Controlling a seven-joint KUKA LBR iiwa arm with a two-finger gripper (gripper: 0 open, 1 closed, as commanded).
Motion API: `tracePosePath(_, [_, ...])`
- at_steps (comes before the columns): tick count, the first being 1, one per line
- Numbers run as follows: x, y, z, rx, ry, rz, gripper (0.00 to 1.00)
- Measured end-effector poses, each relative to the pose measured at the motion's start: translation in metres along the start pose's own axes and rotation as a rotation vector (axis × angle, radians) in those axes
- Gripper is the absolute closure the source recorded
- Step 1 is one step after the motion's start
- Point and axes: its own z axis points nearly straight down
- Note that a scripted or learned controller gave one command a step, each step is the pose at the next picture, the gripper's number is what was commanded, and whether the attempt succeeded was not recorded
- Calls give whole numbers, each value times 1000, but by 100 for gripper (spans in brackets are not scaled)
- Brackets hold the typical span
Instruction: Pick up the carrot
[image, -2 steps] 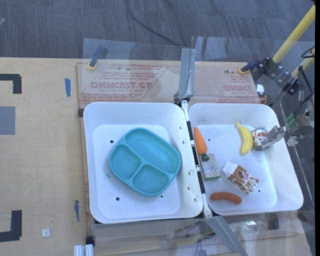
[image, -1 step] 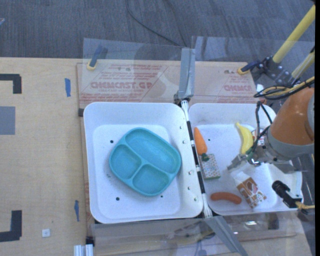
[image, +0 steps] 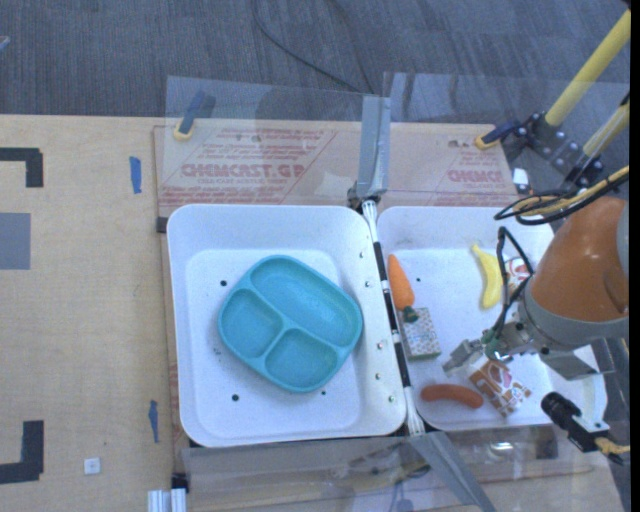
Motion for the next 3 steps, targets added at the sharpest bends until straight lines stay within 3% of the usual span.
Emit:
tracePosePath(1, [-4, 58, 21, -13, -6, 120, 0])
tracePosePath(2, [13, 8, 25, -10, -2, 87, 0])
tracePosePath(3, [36, 65, -71, -2, -3, 218, 0])
